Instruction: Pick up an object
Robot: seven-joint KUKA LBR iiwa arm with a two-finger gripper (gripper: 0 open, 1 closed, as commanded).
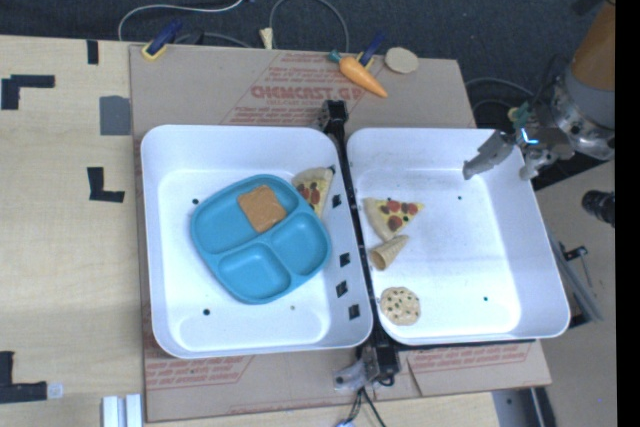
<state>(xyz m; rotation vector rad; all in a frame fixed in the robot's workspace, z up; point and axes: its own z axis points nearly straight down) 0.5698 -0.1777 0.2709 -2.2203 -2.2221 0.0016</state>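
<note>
Over the right bin's (520, 245) far right corner the gripper (505, 155) hangs from the arm, its fingers spread apart with nothing between them. In that bin lie a pizza slice (392, 212), a cone (389, 251) just below it and a cookie (400, 305) near the front. The left bin (170, 245) holds a blue tray (262, 250) bearing a toast piece (262, 208), a second pizza slice (315, 186) beside it. A carrot (361, 76) lies on the worktop behind.

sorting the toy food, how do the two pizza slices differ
The pizza slice in the right bin lies in the open on the bin floor; the pizza slice in the left bin is tucked against the blue tray. The right one shows dark toppings more plainly. Both are pale wedges near the divider.
</note>
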